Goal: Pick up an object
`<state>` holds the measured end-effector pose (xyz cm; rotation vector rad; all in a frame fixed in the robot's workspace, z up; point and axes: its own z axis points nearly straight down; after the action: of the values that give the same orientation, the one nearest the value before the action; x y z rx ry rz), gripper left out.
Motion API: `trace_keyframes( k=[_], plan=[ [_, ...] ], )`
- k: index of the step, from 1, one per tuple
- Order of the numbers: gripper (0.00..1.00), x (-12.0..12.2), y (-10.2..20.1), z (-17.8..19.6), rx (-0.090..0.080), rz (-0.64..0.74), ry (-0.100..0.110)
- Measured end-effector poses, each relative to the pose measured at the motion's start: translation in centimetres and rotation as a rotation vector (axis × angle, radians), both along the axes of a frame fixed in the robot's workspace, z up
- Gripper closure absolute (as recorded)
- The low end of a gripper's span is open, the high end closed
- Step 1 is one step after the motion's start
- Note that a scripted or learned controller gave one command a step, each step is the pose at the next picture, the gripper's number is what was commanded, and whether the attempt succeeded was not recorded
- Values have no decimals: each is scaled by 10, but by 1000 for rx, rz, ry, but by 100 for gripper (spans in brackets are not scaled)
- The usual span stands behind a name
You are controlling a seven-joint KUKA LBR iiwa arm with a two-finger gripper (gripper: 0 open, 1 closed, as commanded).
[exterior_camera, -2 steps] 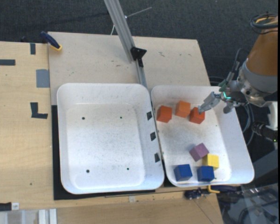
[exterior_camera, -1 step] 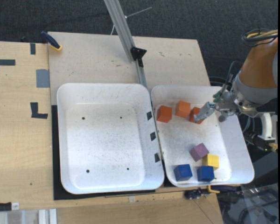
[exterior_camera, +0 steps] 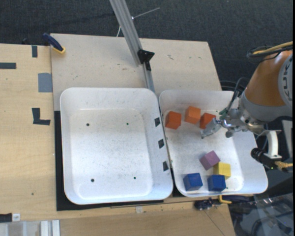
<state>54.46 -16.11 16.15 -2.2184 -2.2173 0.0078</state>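
blue cube [exterior_camera: 192, 181] near front; jaws [exterior_camera: 212, 128] beside orange cube [exterior_camera: 207, 120].

**My arm, reaching in from the right**

My arm [exterior_camera: 270, 90] comes in from the right edge, its broad orange band bulging above my wrist. Past the band my grey wrist narrows and slants down to the left. My gripper [exterior_camera: 210, 130] sits low at its end, pointing left; I cannot tell how the tips are set.
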Motion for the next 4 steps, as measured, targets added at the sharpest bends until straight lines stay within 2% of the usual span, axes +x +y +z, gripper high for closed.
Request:
trace_keyframes(
  k=[1,2,3,4],
  plan=[
    [0,-3,2,-44,0,1,0],
    [100,-2,2,-31,0,3,-4],
    [100,7,4,29,-2,2,-12],
    [100,8,4,47,0,2,-8]
  ],
)
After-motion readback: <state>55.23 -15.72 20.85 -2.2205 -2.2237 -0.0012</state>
